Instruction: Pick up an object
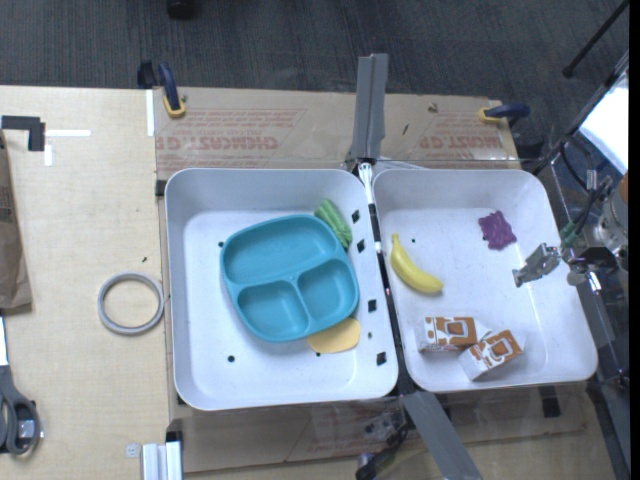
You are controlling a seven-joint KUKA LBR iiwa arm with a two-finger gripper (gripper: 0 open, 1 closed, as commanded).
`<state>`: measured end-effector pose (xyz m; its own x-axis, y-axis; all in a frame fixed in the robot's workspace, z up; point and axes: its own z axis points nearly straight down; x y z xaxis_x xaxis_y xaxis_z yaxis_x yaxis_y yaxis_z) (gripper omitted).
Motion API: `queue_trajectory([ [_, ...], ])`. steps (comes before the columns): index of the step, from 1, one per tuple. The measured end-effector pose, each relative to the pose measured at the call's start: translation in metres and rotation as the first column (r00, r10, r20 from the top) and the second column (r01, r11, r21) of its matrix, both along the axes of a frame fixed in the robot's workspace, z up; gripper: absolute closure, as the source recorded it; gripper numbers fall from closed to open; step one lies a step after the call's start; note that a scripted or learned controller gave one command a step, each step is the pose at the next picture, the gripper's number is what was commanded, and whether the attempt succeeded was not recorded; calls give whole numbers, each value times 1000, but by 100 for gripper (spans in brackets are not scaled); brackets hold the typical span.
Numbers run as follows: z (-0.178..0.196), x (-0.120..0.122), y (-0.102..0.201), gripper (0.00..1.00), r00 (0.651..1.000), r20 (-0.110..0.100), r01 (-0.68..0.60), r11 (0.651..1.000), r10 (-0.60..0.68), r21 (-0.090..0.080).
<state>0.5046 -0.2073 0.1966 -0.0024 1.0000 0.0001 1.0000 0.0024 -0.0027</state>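
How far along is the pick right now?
Nothing looks picked yet. The claw sits at the right bin's right edge with nothing visibly between its fingers. The banana, purple piece and two cartons lie in the bin; choosing, grasping and lifting remain.

Tray point(285, 278) left bin — banana point(413, 269) right.

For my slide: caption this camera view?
Claw at right bin's edge, near banana and purple toy.

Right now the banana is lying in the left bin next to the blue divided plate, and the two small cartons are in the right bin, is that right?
Not quite. The camera view shows the banana in the right bin, the same one as the two small cartons. The blue divided plate is in the left bin.
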Motion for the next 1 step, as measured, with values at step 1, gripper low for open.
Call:
queue_trajectory([
  [1,43,-26,11,0,986,2,-168,986,168,-1],
])
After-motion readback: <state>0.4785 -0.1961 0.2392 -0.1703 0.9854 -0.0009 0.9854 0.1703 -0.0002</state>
